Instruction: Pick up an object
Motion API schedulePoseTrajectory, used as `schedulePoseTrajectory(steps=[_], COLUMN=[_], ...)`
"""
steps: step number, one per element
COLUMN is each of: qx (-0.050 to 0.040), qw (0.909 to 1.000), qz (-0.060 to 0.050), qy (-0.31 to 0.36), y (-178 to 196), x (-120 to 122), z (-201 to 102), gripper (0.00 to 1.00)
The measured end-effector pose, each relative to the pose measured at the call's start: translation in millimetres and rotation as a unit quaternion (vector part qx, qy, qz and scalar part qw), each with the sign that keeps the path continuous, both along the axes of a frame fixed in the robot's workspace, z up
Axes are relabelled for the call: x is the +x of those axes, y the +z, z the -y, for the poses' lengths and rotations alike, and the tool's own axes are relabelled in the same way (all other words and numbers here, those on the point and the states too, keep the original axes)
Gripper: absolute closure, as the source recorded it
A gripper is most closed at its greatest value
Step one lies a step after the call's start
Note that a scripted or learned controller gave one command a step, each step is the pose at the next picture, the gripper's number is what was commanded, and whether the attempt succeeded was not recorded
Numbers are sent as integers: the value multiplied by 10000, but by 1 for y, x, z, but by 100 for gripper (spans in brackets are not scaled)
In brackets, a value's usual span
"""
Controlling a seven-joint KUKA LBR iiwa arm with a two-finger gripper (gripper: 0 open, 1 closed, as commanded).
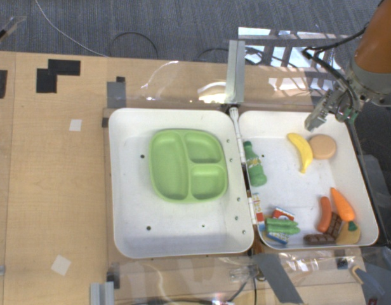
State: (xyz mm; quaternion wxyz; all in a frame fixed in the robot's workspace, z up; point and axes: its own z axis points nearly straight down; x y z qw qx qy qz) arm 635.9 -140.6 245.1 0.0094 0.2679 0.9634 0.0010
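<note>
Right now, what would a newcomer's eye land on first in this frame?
Probably the green divided plate, alone in the left bin. Next, the toy food in the right bin: a banana beside a tan round piece, a green bottle by the divider, a carrot near the front. The gripper hovers above that bin's far edge.

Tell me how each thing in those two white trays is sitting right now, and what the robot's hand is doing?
Green divided plate: flat in left bin, nothing on it.
Green bottle: lying on its side by the divider.
Banana: lying flat, touching the round tan piece.
Carrot: lying in the right corner pile.
Small carton: tipped over.
Hand: above the right bin's far edge, holding nothing visible.
</note>
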Motion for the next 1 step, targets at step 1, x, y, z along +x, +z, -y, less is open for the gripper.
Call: schedulePoseTrajectory(steps=[1], qx=[7], qw=[10000], qz=[-35], qy=[2], y=[-4], x=[-1], z=[0], gripper=[0])
